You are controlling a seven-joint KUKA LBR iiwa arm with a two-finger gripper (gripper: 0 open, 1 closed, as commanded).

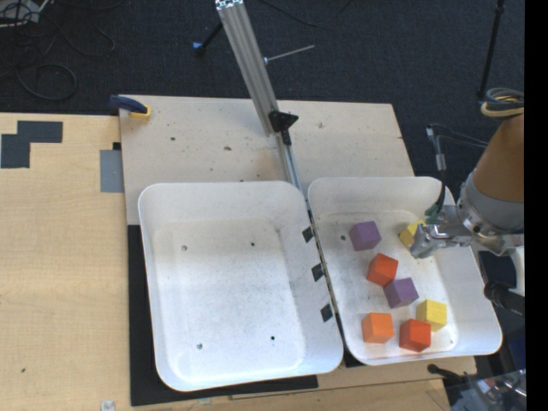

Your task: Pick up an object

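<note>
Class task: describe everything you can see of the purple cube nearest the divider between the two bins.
The purple cube is a small, matte, solid-looking block with slightly rounded edges, sitting flat on the floor of the right bin and turned a little askew to the bin walls. It lies in the bin's upper left part, the cube closest to the divider. Nothing touches it: the red-orange cube sits below it, apart, and the gripper is off to its right.

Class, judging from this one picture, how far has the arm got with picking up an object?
Done: the gripper has reached the right bin, beside a yellow block. In hand: nothing visibly held. Left: gripping and lifting a block; the purple block and the others lie in the bin.
</note>
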